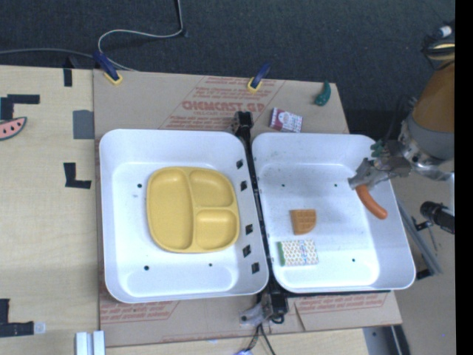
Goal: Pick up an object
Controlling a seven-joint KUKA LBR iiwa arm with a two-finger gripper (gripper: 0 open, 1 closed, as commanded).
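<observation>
At the right of the frame we see the gripper (367,177) low over the right bin's (325,148) far right side, its tips just beside the upper end of an orange carrot-like piece (373,203), but whether it is spread or closed, or has hold of anything, we cannot tell. We judge this the reach-and-grasp step: the next move calls for settling squarely over the orange piece and closing before lifting. That bin also holds a small tan block (303,220) and a patterned white packet (298,253) lower centre, while the left bin (126,161) holds a yellow divided tray (194,208).
</observation>
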